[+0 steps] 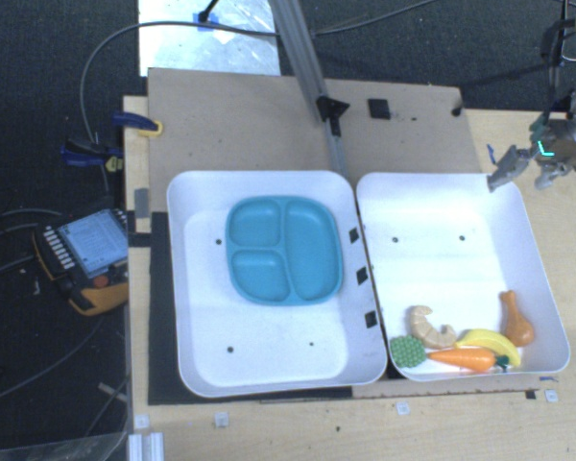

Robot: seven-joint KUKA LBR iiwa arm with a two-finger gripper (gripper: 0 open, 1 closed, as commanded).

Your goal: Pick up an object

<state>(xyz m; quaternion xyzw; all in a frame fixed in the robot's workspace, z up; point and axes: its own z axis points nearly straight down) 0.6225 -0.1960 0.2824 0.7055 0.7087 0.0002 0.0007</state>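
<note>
The right bin [442, 219] holds a cluster of toy food in its near right corner: a tan shrimp [430, 327], a yellow banana [487, 339], an orange carrot [461, 358], a green broccoli piece [408, 351] and a brown drumstick [516, 320]. My gripper [526, 172] hovers above the far right corner of that bin, well away from the food. Its fingers [506, 169] are spread open with nothing between them.
A blue divided plate [283, 250] lies in the left bin [202, 344]. A slanted metal pole [302, 46] crosses the cardboard base behind the bins. Clamps [125, 123] and a handheld device [86, 257] sit off the bench to the left.
</note>
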